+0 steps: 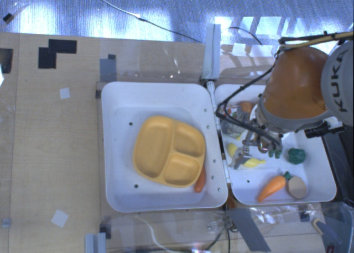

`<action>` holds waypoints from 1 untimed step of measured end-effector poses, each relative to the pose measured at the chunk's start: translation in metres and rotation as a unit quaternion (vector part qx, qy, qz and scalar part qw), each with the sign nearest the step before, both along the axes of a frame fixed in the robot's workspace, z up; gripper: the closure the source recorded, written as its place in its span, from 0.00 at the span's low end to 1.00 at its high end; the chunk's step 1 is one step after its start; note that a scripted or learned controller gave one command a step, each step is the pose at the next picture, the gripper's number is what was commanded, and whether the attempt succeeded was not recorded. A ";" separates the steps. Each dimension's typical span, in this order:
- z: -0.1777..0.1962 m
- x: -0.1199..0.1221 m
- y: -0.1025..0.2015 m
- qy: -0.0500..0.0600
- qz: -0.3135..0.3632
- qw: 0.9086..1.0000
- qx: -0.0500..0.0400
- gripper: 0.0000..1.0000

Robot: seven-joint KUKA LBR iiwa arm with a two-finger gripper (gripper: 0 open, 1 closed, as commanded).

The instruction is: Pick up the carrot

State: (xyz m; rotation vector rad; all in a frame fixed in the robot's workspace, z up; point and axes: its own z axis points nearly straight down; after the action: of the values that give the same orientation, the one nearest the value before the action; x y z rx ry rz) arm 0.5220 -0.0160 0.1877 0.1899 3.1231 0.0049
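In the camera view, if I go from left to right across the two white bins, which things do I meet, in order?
Yellow divided plate → small orange-red piece at the plate's right edge → yellow item under the gripper → carrot → beige round item, with the green item above it.

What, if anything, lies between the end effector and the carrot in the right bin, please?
In the camera view, a yellow toy lies just under the end effector; from there to the carrot the bin floor is bare.

Right bin [331, 188]: gripper [243, 155] low over yellow piece [250, 163]; carrot [272, 187] apart, nearer front. Left bin [119, 191]: yellow divided plate [168, 151].
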 end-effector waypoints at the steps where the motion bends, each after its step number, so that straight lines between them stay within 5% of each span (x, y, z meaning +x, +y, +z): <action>1: -0.095 -0.025 -0.070 0.001 -0.030 1.000 -0.001 0.00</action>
State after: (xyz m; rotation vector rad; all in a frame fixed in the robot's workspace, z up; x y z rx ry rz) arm 0.4972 -0.0859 0.0923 0.2821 3.1186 -0.0002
